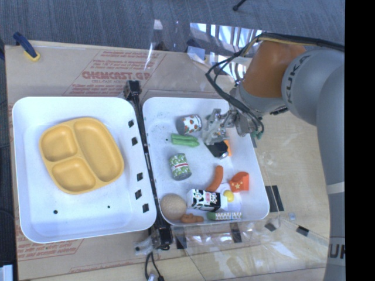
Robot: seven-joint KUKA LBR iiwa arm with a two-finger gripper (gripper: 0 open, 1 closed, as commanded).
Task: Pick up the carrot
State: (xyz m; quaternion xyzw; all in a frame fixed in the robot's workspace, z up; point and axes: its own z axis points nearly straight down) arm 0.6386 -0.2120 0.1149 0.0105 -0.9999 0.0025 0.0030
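The arm [293, 81] reaches in over the right bin [153, 157], and the gripper [218, 139] hangs low in that bin's upper middle. A dark piece with a sliver of orange sits right at the fingertips; whether the claw is open, closed or clamped on anything cannot be told from this angle.

The carrot [190, 218] lies flat at the right bin's near edge, just beside the tan ball [172, 206] and well apart from the gripper.

Elsewhere in the right bin: a green pod [184, 139] and a small can [190, 123] up top, a green-labelled can [180, 165] in the middle, a sausage [215, 177], a red wedge [239, 182], and a cow-print carton [204, 199] touching the ball's far side.

The yellow tray [79, 154] sits in the left bin [23, 215].
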